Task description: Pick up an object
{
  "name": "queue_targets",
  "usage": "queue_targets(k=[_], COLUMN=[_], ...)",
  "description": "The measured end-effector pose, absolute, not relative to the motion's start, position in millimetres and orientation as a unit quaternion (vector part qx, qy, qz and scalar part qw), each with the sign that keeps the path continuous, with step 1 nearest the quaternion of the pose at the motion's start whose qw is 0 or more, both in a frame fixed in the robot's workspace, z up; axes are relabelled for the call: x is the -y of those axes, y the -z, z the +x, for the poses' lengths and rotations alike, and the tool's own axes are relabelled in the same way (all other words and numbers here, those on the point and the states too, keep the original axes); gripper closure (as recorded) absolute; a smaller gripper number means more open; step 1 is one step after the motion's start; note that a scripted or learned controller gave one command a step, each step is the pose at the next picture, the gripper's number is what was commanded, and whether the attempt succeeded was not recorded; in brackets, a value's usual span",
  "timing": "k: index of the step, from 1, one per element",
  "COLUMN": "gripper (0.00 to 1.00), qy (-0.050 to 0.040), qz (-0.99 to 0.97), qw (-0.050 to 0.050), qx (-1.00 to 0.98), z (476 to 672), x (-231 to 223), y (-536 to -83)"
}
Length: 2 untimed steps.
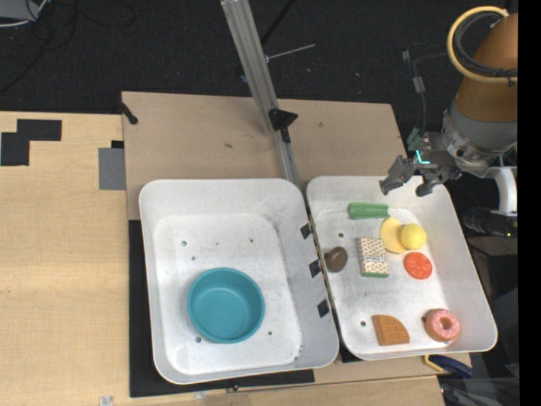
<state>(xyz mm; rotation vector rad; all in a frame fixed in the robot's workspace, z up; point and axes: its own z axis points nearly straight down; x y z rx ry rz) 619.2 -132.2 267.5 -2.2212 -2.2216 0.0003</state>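
- Here I am, my gripper (414, 178) hanging over the far rim of the right bin (473, 299), fingers spread apart with nothing between them. So the pick is not yet made; the reach down, the closing and the lift are all left, by my reckoning.
- Biggest thing on the bench: the left bin (169, 218), a shallow white tray with rounded corners and a speckled, matte floor.
- The right bin is its twin, same white tray, and this is where my candidates lie.
- In the left bin sits a teal bowl (225, 304), round, smooth, plastic by the look of it, well apart from me.
- Now the right bin's small things. A yellow toy (403, 235), two rounded lumps, glossy, near the middle.
- Just beside it, a checkered block (374, 256), boxy, with a woven-looking pattern.
- A green piece (368, 211), long and flat, nearest to my fingers and my likeliest target.
- An orange-brown wedge (390, 330), flat like a toast slice, at the near edge.
- A pink doughnut (441, 324), ring-shaped, sprinkled on top, in the near right corner.
- A red round piece (418, 266), smooth.
- Smallest: a dark brown lump (336, 259) by the bin's left wall, dull surface.
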Motion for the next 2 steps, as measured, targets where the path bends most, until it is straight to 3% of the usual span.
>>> queue_targets(k=[1, 2], gripper=[0.0, 0.0], qy=[-0.0001, -0.0013], qz=[-0.707, -0.707], qw=[0.0, 0.002], qx=[0.707, 0.707], z=[619.2, 620.8], x=[132, 128], y=[-268, -224])
